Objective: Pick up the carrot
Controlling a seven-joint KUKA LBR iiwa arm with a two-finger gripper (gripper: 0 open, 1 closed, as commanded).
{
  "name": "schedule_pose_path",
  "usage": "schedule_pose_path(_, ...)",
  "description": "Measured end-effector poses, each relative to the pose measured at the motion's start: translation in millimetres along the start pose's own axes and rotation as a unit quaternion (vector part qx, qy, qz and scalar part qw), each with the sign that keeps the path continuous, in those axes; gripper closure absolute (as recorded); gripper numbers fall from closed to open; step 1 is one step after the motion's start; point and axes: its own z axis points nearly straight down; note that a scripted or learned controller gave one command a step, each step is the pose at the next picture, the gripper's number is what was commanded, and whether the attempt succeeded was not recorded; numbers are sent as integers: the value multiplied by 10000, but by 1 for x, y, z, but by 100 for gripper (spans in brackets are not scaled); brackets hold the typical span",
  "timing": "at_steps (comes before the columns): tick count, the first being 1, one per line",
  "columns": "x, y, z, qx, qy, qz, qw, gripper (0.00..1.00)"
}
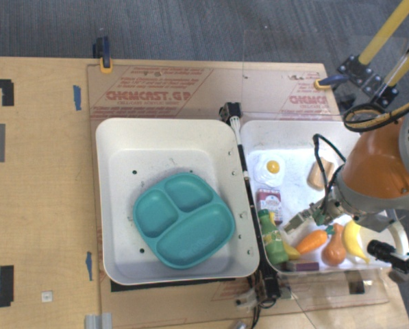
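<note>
The carrot (311,240) lies at a slant in the near part of the right bin (294,157), with a green vegetable (273,242) to its left and an orange pear-shaped fruit (333,249) and a banana (354,240) to its right. The gripper (319,214) hangs just above the carrot's far end; whether it is clenched or released, I cannot tell. A teal divided plate (183,218) sits in the left bin (122,156).

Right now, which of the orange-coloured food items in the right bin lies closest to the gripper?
The carrot, the slim orange piece just below the gripper. The rounder orange fruit sits farther right, beside the banana.
</note>
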Motion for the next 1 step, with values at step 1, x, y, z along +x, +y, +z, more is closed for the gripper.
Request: schedule_pose_path(1,1,-6,11,74,83,-1630,9866,0)
